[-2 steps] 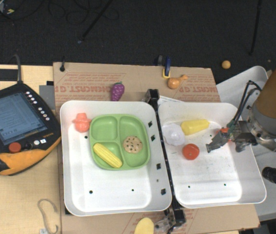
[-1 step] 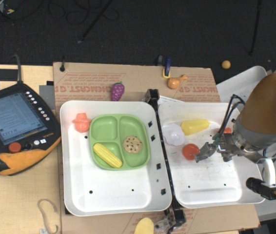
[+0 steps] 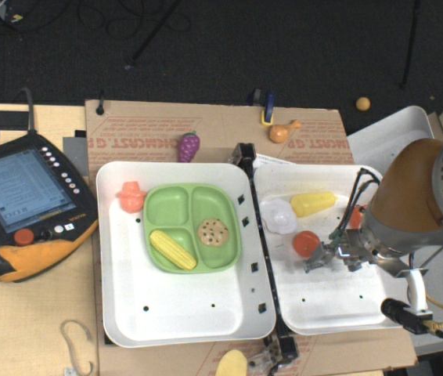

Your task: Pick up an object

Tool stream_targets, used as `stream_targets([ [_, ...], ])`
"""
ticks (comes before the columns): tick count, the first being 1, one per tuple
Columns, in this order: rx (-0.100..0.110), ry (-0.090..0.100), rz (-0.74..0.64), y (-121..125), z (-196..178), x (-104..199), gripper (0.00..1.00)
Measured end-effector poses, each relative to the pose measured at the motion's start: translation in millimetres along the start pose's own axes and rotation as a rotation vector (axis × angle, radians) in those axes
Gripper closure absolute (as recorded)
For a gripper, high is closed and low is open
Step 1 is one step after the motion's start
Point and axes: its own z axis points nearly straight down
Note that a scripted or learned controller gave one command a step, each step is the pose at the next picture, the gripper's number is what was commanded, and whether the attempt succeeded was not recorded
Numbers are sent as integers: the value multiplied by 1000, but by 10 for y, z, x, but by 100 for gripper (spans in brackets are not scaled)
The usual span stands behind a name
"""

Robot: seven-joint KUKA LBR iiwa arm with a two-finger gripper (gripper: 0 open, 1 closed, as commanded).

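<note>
The right bin (image 3: 339,308) holds a red ball (image 3: 306,244), a yellow pepper-like piece (image 3: 313,203) and a pale translucent object (image 3: 279,215). My gripper (image 3: 321,258) hangs low over this bin, just right of and below the red ball, close to it. The grey wrist and orange band (image 3: 409,186) block the bin's right side. In the left bin (image 3: 174,308) lies a green divided plate (image 3: 171,206) with a corn cob (image 3: 173,249) and a cookie (image 3: 213,231). A pink-orange toy (image 3: 131,197) sits at that bin's back left corner.
Behind the bins on the cardboard lie purple grapes (image 3: 189,146) and an orange pear-shaped toy (image 3: 282,131). A small orange ball (image 3: 362,103) rests further back. A yellow lemon (image 3: 232,362) sits at the front edge. A teach pendant (image 3: 26,202) lies left.
</note>
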Motion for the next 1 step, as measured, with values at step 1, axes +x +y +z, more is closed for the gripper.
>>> stream_targets([
  [1,-5,-2,0,2,528,17,0],
])
